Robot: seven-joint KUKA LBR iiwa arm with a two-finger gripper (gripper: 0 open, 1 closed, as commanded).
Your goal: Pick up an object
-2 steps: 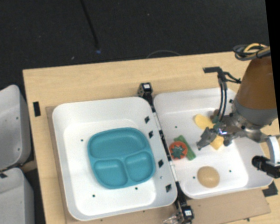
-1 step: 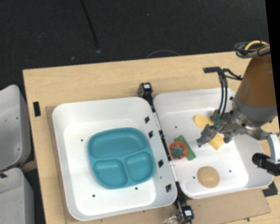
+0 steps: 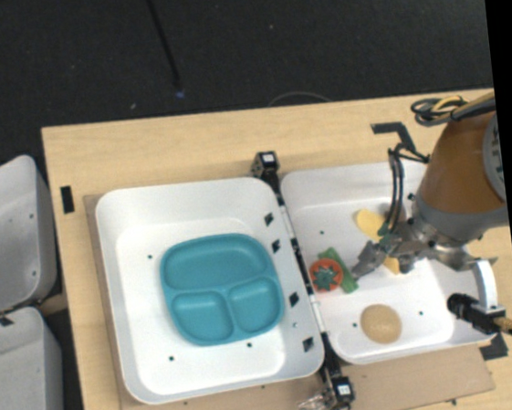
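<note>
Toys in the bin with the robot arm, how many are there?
3: a red and green toy by the left wall, a round tan one near the front, a yellow one beside the arm. More may hide under it.

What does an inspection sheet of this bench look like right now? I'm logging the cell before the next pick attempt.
Surface: wooden bench bearing left bin and right bin side by side.
Job's things: in the right bin, red-and-green toy, tan round object, yellow object partly behind the arm.
Clutter: teal divided tray in the left bin.
Grippers: pincer low over the right bin, beside the red-and-green toy; finger state unclear.
Cables: black cable across the dark floor; cabling along the arm.
Surroundings: white panels at left.
</note>
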